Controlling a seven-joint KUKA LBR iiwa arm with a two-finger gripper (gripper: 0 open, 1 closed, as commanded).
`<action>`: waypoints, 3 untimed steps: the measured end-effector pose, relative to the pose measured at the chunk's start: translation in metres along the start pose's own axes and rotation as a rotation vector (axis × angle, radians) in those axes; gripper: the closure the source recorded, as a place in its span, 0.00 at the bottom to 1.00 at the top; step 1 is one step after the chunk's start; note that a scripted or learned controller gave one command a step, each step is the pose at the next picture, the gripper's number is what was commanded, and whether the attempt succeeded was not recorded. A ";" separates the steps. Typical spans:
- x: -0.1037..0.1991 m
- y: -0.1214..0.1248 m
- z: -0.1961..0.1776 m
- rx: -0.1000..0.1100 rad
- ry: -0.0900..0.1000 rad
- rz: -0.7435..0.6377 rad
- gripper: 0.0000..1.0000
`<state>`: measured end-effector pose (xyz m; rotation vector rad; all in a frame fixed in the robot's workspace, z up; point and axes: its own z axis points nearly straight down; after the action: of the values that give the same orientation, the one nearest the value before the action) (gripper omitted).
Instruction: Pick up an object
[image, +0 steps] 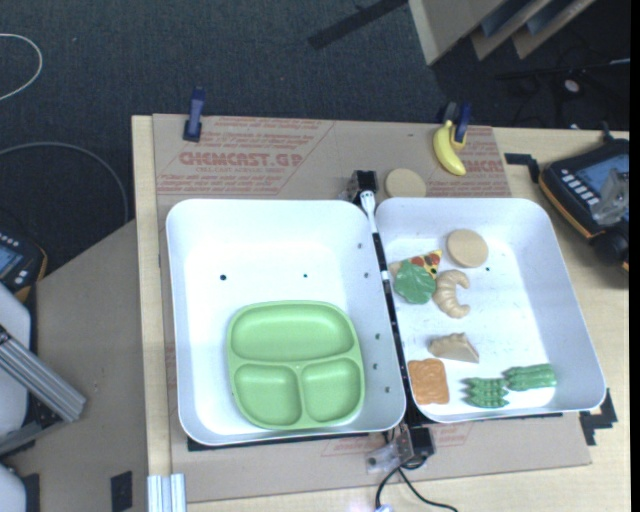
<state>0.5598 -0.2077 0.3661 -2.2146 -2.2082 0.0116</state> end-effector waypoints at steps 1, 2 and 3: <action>0.051 0.071 -0.167 -0.039 -0.011 -0.012 1.00; 0.031 0.028 -0.036 -0.003 -0.002 0.002 1.00; 0.002 -0.087 -0.014 -0.009 -0.003 0.006 1.00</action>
<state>0.4734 -0.2054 0.3812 -2.2264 -2.2076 0.0049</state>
